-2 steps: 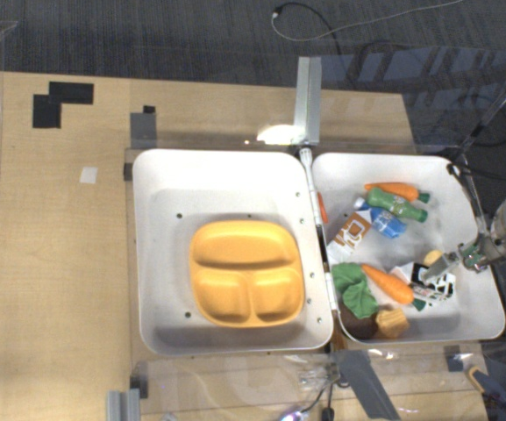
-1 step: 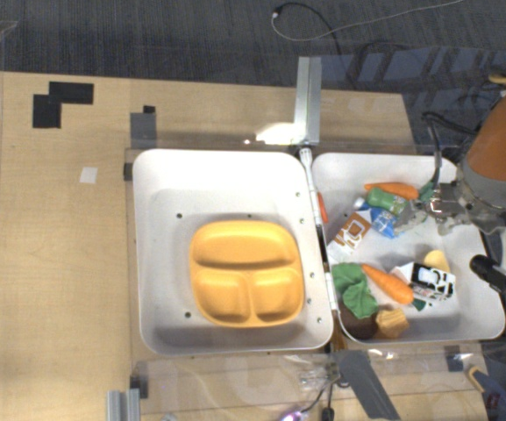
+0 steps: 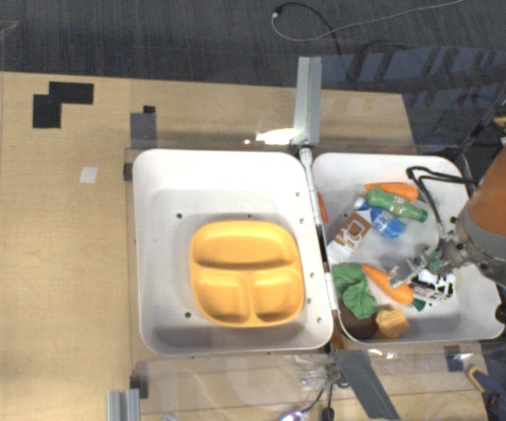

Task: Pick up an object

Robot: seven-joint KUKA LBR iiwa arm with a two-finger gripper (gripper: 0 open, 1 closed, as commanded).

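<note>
End effector point(image 3: 428, 266) sits low in the right bin point(image 3: 463, 323), over the clutter near that bin's right side. Can't tell if it's open or closed, or gripping anything; too small and busy down there.

Likely target: the carrot-like orange piece point(image 3: 388, 284), just left of the end effector and slightly toward the camera. Its long axis runs diagonally, upper-left to lower-right in camera view, with the lower-right end nearest the end effector and seemingly touching the black-and-white item point(image 3: 432, 286) under it.

Other candidates:
- green bottle point(image 3: 395, 204), well up-left of it, long axis roughly left-right
- green leafy toy point(image 3: 354, 286), just left of the carrot piece
- brown and tan pieces point(image 3: 377, 323) at the near edge

Left bin point(image 3: 160, 182) has the yellow divided tray point(image 3: 246, 270), well apart from the arm.

My read: closing across the carrot's short axis needs a small shift left first.
</note>
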